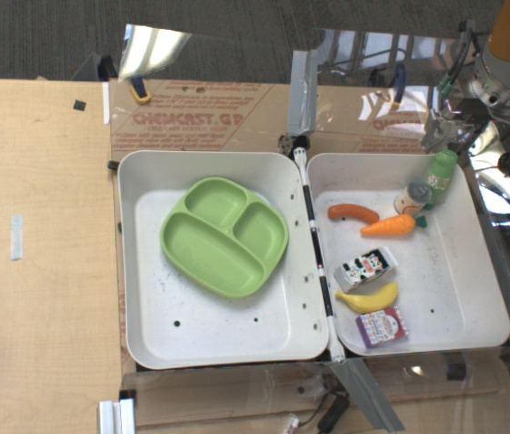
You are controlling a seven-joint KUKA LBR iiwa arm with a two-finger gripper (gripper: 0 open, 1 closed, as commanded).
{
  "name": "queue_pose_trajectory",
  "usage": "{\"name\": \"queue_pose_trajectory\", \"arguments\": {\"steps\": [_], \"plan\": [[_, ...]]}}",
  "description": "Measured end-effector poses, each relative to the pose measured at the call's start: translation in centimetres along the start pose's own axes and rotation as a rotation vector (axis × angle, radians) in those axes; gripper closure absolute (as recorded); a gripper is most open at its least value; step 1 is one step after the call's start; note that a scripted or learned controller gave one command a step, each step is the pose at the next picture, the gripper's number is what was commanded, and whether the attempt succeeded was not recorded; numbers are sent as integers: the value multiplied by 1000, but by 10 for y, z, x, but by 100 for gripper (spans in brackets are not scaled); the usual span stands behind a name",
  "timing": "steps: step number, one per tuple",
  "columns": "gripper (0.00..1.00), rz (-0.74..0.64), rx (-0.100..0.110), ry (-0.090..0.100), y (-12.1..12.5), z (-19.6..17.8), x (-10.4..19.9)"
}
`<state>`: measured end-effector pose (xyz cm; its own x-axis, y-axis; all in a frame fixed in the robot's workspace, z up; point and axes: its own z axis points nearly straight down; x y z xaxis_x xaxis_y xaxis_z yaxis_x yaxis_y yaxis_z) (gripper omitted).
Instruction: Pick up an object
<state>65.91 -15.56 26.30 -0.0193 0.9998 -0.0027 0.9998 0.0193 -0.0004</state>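
one green bottle (439, 174) hangs tilted, cap down-left, gripped by the tool (448, 148).

A green divided plate (225, 236) lies in the left bin (137, 269); a carrot (390, 226) and banana (367, 297) lie in the right bin (472, 297).

Green bottle (437, 175) tilted at right bin's far edge. Carrot (390, 227) and sausage (353, 212) nearby; carton (366, 268), banana (368, 298), pink packet (382, 327) nearer.
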Motion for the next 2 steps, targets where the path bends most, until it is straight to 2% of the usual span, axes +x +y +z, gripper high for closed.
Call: {"name": "queue_pose_trajectory", "arguments": {"steps": [1,2], "plan": [[100,-11,3,1,0,30,26],[100,3,0,0,-36,-87,-24]]}}
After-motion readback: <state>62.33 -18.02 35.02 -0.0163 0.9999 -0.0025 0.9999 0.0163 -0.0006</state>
